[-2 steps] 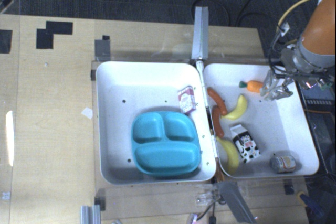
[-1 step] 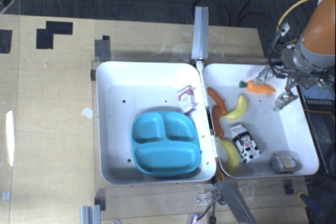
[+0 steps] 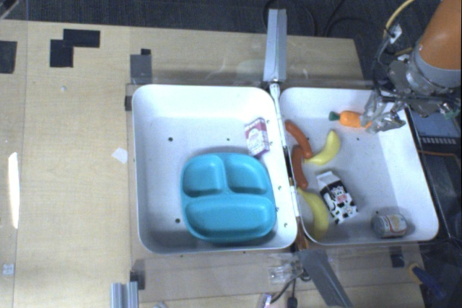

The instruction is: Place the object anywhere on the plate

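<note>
A blue plate (image 3: 228, 196) with three compartments lies in the left bin (image 3: 155, 155), toward its front. In the right bin (image 3: 411, 177), an orange carrot (image 3: 349, 119) with a green top lies by the far wall. My gripper (image 3: 383, 117) hangs just right of the carrot, at the bin's far right corner. It looks open, with nothing between its fingers, and its left finger (image 3: 372, 115) is at the carrot's right end.
A small red-and-white packet (image 3: 256, 136) lies in the left bin behind the plate. The right bin also holds two sausages (image 3: 298, 148), two bananas (image 3: 326, 149), a cow-print carton (image 3: 337, 200) and a grey can (image 3: 390, 224). A metal divider (image 3: 276, 54) runs between the bins.
</note>
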`<state>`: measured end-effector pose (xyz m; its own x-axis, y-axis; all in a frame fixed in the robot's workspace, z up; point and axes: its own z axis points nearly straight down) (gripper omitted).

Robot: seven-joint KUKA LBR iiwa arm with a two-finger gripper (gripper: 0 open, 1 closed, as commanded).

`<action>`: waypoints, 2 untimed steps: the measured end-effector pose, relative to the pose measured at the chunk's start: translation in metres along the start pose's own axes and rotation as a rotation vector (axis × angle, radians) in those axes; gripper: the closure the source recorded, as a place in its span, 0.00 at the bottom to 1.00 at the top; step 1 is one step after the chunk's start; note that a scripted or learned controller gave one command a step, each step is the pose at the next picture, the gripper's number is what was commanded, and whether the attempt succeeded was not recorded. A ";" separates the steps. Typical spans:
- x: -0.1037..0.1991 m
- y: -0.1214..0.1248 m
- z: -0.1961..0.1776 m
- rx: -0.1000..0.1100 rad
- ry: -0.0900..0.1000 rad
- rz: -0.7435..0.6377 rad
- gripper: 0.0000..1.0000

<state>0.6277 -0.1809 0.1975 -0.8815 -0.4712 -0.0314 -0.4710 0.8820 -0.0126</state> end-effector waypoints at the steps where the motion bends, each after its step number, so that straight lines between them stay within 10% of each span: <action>1: 0.000 0.000 0.000 0.000 0.000 0.000 0.00; 2: -0.044 -0.009 -0.145 -0.007 0.017 -0.157 0.00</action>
<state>0.6654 -0.1684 0.3435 -0.7972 -0.6036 -0.0125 -0.6036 0.7973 -0.0094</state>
